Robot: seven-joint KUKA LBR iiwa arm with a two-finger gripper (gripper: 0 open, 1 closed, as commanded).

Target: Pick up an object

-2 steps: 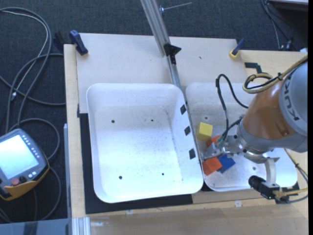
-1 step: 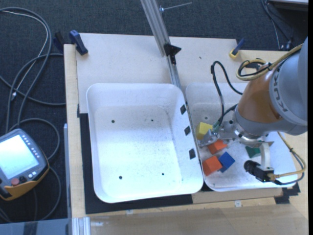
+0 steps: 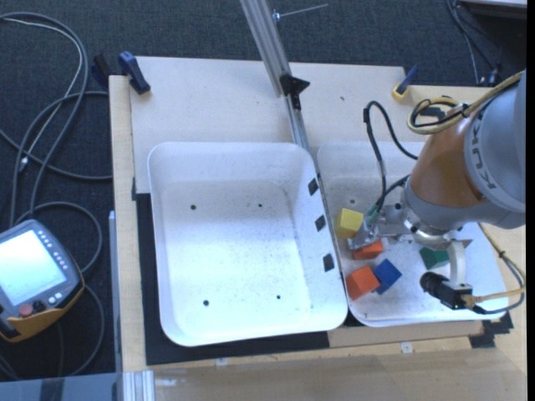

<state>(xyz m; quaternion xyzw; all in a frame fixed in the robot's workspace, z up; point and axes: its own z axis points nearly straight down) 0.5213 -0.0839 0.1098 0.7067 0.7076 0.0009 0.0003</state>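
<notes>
Nearest us, along the front rim of the right bin, sit the orange block and the blue block, touching one another at a corner. They lie loose on the bin floor, tumbled at odd angles, which suggests they are there to be picked at random rather than arranged.

Just behind them our gripper is down low in the bin, pressed in among the blocks. A small red block lies right at its tip, and the yellow block sits just beyond, touching or nearly so. We cannot tell whether the gripper is spread or clenched, nor whether it has anything: the wrist hides the tip. A green block shows beneath the arm, which reaches in from the right with its orange band tilted downward, a posture that fits a grasp attempt on the red or yellow block.

To the left, the left bin shares a wall with the right one. Farther back, a metal pole rises from the bench, likely carrying the camera rig.
</notes>
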